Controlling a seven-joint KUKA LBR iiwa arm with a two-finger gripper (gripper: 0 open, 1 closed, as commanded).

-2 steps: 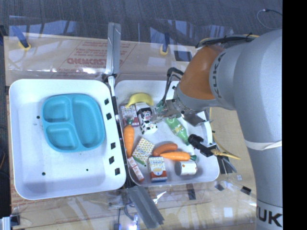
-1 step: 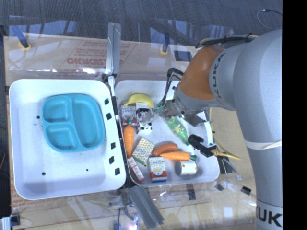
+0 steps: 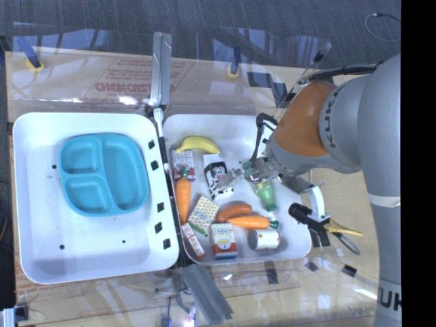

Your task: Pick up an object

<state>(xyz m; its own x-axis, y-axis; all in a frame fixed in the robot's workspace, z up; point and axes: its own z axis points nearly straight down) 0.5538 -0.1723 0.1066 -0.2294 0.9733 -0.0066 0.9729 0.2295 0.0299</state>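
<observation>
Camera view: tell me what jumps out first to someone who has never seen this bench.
The bright blue divided plate stands out, lying alone in the left bin. Next, the big grey arm with its orange band reaches in from the right, its tool low over the right bin. That bin is crowded with toy food: a banana near the back, two carrots and small cartons.

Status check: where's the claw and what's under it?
Claw low in right bin, by green bottle. Milk carton beside. Grip unconfirmed.
</observation>
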